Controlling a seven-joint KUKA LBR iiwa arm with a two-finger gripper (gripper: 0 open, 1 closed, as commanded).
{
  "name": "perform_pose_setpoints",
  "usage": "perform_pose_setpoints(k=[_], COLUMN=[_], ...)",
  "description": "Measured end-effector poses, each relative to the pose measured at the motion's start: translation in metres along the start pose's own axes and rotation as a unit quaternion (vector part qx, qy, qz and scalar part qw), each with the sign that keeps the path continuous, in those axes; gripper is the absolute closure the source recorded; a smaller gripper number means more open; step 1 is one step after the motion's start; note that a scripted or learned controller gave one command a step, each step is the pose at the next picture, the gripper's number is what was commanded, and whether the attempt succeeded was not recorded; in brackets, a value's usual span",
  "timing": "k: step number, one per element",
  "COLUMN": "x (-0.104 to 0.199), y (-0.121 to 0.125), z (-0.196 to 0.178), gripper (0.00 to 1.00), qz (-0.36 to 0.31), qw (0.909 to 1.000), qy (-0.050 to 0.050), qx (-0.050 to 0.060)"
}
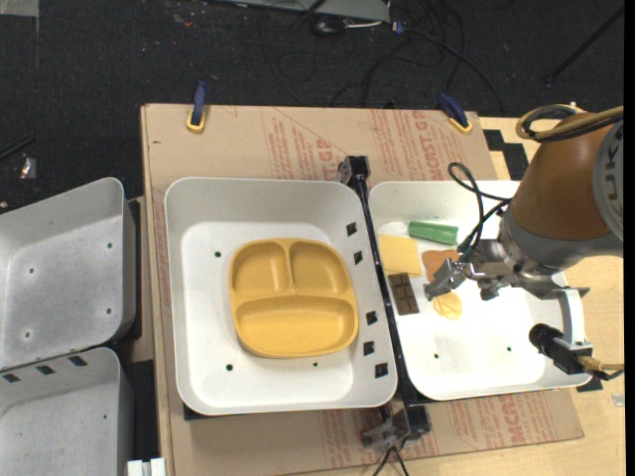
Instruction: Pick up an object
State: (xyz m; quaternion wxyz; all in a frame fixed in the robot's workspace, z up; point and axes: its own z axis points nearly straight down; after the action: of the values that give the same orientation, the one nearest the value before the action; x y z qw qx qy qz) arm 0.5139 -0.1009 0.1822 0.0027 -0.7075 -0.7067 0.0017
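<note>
While the arm's orange-banded wrist blocked part of the right bin, the gripper hung low over that bin's middle, and how far its claw stood apart could not be told from above; nothing could be seen clamped in it. Much of the arm was cut off at the frame's right edge, and cables looped across its near side.

Just under the gripper's tip lay a small yellow object, its shape hard to make out. An orange-brown piece beside it was partly hidden by the gripper. A pale yellow block sat near the divider between the 2 bins, a green cylinder lay just behind it, and a small dark brown slab rested near the bin's left wall.

The left bin held 1 item, a yellow divided plate with 3 compartments, lying flat at its centre.

Both bins sat side by side on a cardboard sheet held by 2 clamps at its far edge. White trays were cut off at the frame's left.
</note>
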Motion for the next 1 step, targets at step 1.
perform_pose_setpoints(k=[1], x=[-0.0079], y=[-0.0055], z=[0.0495], gripper=[0.00], qz=[0.001], qw=[1.0000], qy=[0.000], qx=[0.000])
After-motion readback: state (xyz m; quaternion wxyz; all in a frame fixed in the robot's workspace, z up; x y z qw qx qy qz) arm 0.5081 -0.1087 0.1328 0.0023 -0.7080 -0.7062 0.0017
